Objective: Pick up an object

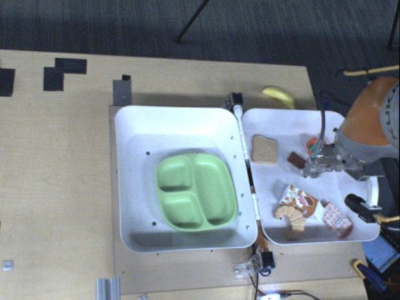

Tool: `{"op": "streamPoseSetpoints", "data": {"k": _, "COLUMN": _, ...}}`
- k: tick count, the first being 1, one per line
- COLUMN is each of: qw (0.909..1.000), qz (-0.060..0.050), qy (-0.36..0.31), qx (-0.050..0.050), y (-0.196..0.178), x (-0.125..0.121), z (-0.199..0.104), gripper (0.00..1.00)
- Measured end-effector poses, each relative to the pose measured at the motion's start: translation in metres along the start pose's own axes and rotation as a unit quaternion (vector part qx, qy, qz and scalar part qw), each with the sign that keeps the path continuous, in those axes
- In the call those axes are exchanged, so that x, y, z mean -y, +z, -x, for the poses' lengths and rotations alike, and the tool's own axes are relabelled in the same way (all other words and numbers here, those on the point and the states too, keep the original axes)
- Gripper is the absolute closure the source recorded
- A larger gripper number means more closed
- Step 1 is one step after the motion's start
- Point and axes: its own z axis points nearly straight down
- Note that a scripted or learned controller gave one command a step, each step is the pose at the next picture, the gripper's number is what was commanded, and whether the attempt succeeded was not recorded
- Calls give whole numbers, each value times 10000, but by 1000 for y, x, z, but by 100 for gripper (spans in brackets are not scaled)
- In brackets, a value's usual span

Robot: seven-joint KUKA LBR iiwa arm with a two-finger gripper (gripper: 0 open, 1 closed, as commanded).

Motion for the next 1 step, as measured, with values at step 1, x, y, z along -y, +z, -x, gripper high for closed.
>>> {"op": "streamPoseSetpoints", "data": {"k": 1, "qw": 10000, "qz": -2, "qy": 1, "qx": -1, "y": 0, "x": 0, "z": 0, "gripper": 0}}
